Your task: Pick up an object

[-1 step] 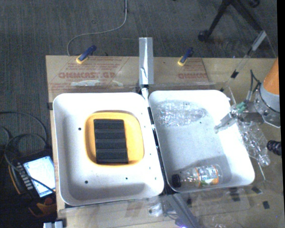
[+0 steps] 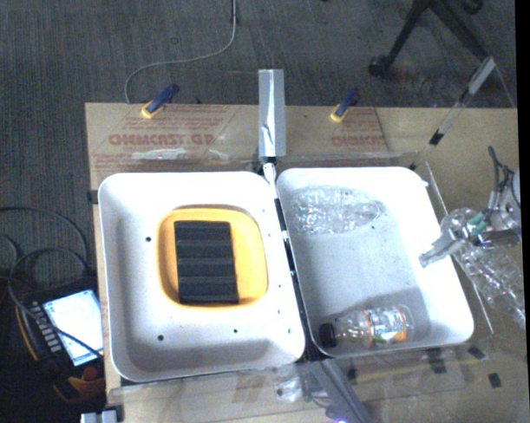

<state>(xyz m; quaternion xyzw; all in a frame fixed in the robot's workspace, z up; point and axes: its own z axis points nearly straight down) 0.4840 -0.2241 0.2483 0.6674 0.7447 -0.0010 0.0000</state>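
Your surface holds two white bins; in the right bin (image 2: pixel 443 326) a bottle (image 2: pixel 373 326) lies lengthwise left-right, left of and below the gripper (image 2: pixel 457 239), whose state you cannot tell.

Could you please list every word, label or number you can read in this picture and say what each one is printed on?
"CHEMCAST GP", faint red print on the clear sheet behind the left bin.
More red print on the sheet behind the right bin: too blurred to read.
Bottle label: too small to read.
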